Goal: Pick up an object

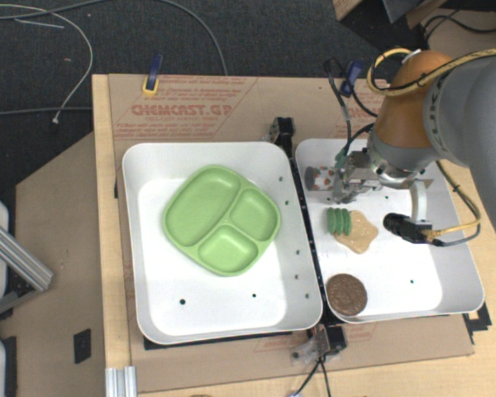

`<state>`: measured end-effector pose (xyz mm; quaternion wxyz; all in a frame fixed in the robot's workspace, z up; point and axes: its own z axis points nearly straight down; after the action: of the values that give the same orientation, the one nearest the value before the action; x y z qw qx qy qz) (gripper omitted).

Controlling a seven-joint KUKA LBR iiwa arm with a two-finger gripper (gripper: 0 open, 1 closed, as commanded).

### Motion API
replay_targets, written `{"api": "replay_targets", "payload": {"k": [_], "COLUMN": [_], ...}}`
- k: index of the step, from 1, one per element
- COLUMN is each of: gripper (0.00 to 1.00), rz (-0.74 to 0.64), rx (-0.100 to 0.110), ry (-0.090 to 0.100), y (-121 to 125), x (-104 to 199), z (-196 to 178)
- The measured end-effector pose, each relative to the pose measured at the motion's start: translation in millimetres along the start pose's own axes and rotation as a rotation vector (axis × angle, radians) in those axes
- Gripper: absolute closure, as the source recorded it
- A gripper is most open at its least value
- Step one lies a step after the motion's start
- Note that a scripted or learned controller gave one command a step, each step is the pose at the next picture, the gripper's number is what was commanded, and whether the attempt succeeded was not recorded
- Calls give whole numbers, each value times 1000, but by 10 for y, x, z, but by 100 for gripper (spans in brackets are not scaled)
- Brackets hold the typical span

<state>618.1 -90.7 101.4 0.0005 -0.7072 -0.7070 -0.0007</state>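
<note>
My gripper (345, 190) hangs over right bin (446, 292), can't tell its state, green ridged piece (340, 221) just below, nothing lifted yet.

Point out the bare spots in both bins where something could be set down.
Left bin: a broad bare strip along the near edge, below the green divided plate, and a narrower one to its left. Right bin: bare floor at the near right, between the brown disc and the far-side wall. Crowded: the upper left, where the gripper hangs over the green ridged piece and tan lump.
</note>
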Motion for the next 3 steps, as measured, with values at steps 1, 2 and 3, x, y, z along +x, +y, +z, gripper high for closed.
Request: {"api": "replay_targets", "payload": {"k": [1, 2, 3], "gripper": [100, 100, 100], "rz": [0, 0, -2], "rx": [-6, -7, -7], "ry": [-3, -3, -2], "y": [-21, 23, 72], "x": [-92, -185, -124], "z": [-521, -1039, -1504]}}
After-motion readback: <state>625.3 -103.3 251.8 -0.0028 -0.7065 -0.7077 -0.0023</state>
